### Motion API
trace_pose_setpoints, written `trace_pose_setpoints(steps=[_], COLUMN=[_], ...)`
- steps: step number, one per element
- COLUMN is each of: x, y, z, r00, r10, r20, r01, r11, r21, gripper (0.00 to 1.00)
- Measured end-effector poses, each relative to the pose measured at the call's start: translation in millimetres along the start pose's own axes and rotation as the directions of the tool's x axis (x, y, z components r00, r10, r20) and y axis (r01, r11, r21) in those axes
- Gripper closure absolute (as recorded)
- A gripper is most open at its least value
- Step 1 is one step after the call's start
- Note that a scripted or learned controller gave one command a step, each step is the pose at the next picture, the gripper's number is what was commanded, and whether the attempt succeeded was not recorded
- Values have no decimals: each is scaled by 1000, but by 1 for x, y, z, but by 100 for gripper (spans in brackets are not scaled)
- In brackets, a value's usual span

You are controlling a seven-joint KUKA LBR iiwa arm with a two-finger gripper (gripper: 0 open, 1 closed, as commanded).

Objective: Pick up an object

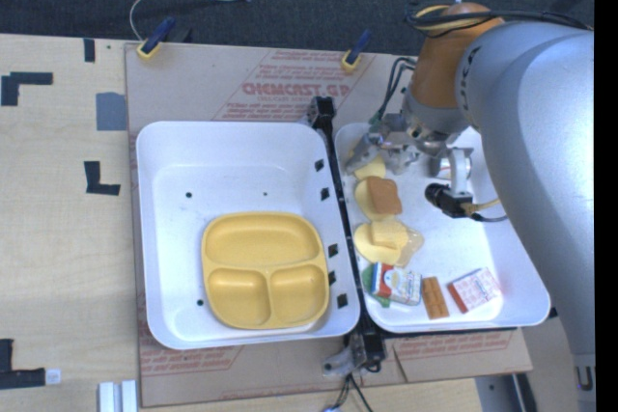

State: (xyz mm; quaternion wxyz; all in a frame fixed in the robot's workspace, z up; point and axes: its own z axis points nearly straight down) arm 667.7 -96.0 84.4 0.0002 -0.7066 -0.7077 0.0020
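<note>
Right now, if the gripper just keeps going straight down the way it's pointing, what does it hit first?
Most likely the brown-topped yellow item just below the gripper in the right bin, though depth is hard to judge from this slanted view.

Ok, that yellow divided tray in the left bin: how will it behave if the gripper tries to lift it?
The yellow tray looks like rigid moulded plastic, so it probably stays stiff rather than sagging. It lies flat and wide in the left bin, so it shouldn't roll. Grabbed by one rim, its smooth surface may slip or tilt.
</note>
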Motion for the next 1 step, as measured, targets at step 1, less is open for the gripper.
trace_pose_setpoints(steps=[1], x=[1], y=[0], z=[-10], r00=[1000], r10=[-1], r20=[0], r01=[1], r11=[1000], r21=[-2], gripper=[100])
